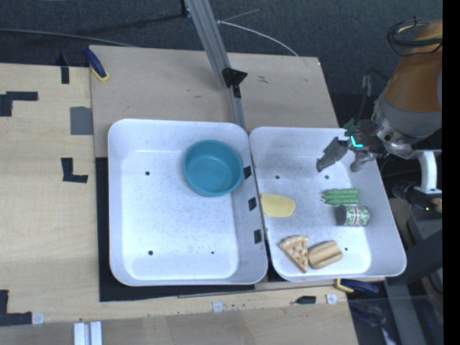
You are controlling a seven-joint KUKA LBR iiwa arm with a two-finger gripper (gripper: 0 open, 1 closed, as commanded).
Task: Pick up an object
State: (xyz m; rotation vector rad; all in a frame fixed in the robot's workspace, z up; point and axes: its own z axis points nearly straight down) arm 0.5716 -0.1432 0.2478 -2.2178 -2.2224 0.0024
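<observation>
White plastic, two shallow bins side by side on a pale wooden tabletop (50,214).

Left bin (136,261): one blue bowl (213,167), upright, near the far right corner, close to the shared wall.

Right bin (287,146): five small items, all in the near half.
- Yellow rounded piece (277,205), near the left wall.
- Pizza slice (294,252), toward the near edge.
- Tan bread roll (324,254), just beside the pizza slice, touching or nearly so.
- Green ridged item (339,196), toward the right wall.
- Small can (352,215), on its side, just nearer than the green item.

Gripper (339,159): over the far right part of the right bin, beyond the green item, its two dark fingers (328,157) spread apart, nothing between them. Grey arm with orange band (420,56) enters from the right edge.
</observation>
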